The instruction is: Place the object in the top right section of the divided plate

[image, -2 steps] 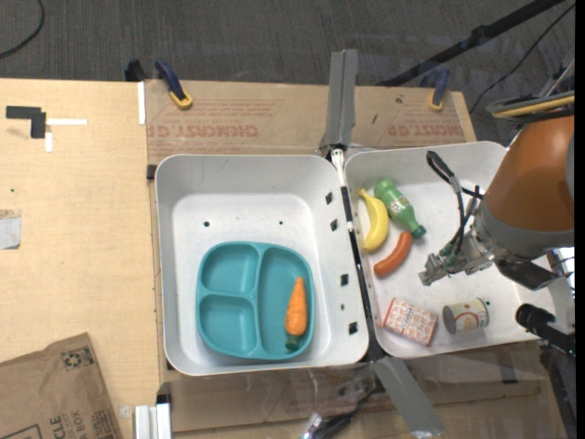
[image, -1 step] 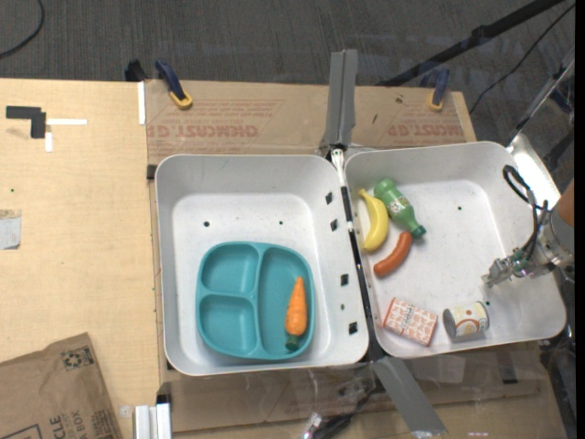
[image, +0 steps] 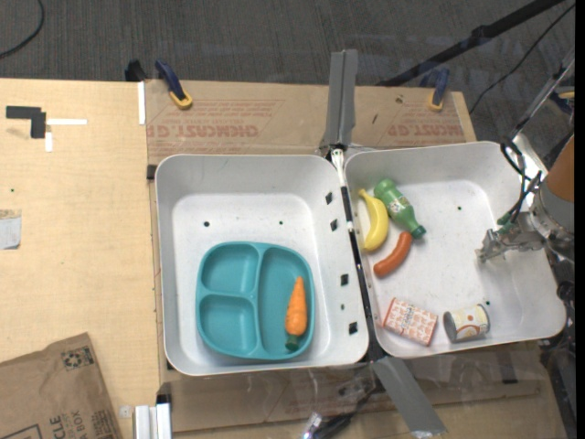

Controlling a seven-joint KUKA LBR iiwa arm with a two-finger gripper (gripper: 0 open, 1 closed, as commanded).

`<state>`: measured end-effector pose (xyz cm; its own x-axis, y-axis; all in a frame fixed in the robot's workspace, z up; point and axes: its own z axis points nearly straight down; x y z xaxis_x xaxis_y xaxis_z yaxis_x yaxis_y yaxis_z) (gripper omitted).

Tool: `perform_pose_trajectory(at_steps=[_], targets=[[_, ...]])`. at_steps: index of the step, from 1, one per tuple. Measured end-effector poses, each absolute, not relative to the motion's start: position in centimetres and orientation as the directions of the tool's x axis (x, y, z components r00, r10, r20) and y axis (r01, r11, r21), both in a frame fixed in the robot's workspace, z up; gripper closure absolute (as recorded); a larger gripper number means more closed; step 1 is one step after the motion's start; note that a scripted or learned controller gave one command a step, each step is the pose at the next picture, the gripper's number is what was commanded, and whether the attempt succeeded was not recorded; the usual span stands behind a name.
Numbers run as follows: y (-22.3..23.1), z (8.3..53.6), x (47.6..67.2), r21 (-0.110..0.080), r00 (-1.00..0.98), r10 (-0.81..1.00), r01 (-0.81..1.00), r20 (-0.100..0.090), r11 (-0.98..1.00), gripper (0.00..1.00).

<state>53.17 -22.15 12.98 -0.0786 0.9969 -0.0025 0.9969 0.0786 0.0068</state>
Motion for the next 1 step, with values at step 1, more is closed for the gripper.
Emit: perform_pose_trajectory(at_steps=[1], targets=[[-14.27, 10.7, 50.02, 0.037, -0.042, 0.999, 0.998, -0.009, 0.043, 1.0]])
